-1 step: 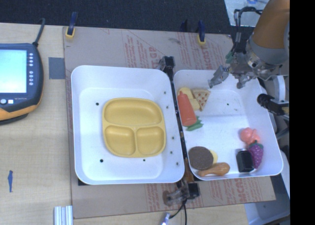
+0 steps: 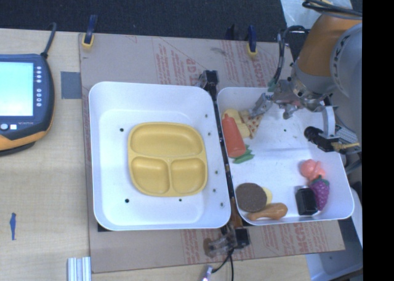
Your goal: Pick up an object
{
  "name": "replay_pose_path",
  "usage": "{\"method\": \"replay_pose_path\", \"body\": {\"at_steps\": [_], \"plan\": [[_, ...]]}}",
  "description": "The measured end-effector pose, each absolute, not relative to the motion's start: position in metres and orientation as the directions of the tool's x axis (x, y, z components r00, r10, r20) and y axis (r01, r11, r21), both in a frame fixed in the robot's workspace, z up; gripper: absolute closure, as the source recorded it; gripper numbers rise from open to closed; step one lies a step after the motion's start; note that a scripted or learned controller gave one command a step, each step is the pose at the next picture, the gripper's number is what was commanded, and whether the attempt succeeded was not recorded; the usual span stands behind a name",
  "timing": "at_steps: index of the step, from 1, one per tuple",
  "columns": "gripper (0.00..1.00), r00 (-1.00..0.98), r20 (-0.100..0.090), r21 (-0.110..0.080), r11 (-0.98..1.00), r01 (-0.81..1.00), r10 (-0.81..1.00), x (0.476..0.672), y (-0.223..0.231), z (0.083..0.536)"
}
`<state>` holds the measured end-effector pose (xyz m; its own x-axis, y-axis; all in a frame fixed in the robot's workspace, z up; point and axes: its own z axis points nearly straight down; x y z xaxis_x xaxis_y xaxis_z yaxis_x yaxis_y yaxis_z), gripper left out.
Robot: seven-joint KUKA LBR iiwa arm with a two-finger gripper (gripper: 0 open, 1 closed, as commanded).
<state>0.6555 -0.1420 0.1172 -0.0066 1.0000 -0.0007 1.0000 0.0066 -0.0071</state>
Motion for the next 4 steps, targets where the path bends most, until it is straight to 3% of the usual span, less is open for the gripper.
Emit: {"method": "replay_pose_path", "body": {"at_steps": [1,2,3,4], "plan": [[0.00,-0.006,-0.001,-0.007,0.006,1.000,1.000,0.656,-0.109,0.092],[1.00,-0.008,-0.001,-0.010,0.008,1.000,1.000,0.656,-0.110,0.102],[1.00,-0.004,0.001,-0.004,0.004,1.000,1.000,0.610,-0.068,0.193],[1.00,-0.005,-0.001,-0.006,0.005,1.000,1.000,0.583,-0.081,0.191]]}}
